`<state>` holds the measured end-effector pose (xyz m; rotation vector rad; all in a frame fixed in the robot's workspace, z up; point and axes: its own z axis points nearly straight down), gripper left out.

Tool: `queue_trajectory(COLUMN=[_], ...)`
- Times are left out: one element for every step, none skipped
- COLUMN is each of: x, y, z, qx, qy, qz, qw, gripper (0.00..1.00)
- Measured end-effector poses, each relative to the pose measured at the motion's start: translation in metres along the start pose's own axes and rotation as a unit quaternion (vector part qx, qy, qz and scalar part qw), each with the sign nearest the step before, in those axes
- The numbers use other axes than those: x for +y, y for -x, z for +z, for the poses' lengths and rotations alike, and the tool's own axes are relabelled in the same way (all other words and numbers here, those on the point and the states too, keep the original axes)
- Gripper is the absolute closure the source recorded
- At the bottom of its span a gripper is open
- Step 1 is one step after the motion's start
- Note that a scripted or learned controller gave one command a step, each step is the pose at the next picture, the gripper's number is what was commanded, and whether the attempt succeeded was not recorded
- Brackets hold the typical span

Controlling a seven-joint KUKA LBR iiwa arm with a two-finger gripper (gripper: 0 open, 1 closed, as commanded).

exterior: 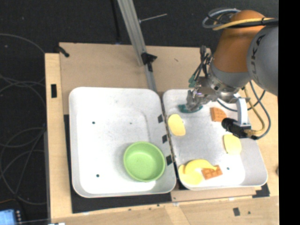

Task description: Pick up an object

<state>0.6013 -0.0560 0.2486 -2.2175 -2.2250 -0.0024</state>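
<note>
A wooden surface (108,64) bears two white bins. The tool (192,102) sits low in the right bin (243,172), over something teal (191,109); its grip cannot be told. Nothing looks lifted yet.

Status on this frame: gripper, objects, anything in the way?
Gripper low at right bin's far end, over a teal object. Grasp unconfirmed. Yellow piece close by.

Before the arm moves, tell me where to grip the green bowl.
Grip the green bowl by its rim, one finger inside, one outside, coming straight down. It sits upright and open in the left bin; the side nearest that bin's wall is probably tightest.
</note>
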Motion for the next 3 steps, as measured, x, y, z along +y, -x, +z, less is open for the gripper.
queue_trajectory(x=[-0.017, -0.045, -0.064], y=[-0.044, -0.09, -0.138], z=[0.011, 0.016, 0.023], qx=[-0.001, 0.0, 0.0], qy=[0.0, -0.001, -0.001], qz=[0.0, -0.001, -0.002], qw=[1.0, 1.0, 1.0], gripper=[1.0, 1.0, 1.0])
